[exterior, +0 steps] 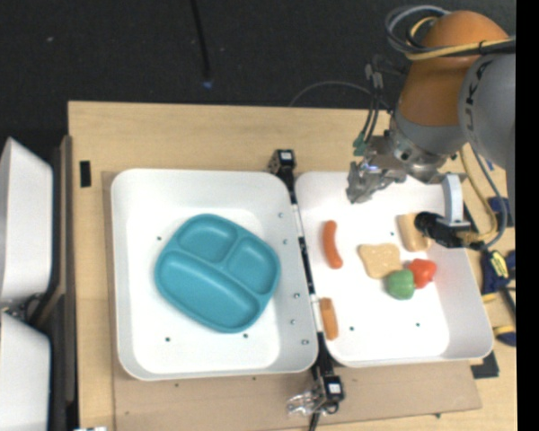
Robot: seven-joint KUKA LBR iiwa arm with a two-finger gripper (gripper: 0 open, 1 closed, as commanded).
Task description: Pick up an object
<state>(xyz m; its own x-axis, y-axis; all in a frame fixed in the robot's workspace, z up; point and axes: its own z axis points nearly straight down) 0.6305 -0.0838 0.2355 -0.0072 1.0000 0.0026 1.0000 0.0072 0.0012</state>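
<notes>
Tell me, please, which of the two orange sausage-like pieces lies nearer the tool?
The upper, longer sausage, left of the tan slice; the shorter sausage lies lower, farther off.

Pale wooden bench (207, 126) on dark floor (117, 34), white containers (22, 223) at left.

Partly tucked behind a round green toy fruit (400, 285): a small red plastic piece (423, 271), shape unclear. Cut off by the left edge: tall white plastic containers (22, 214).
</notes>
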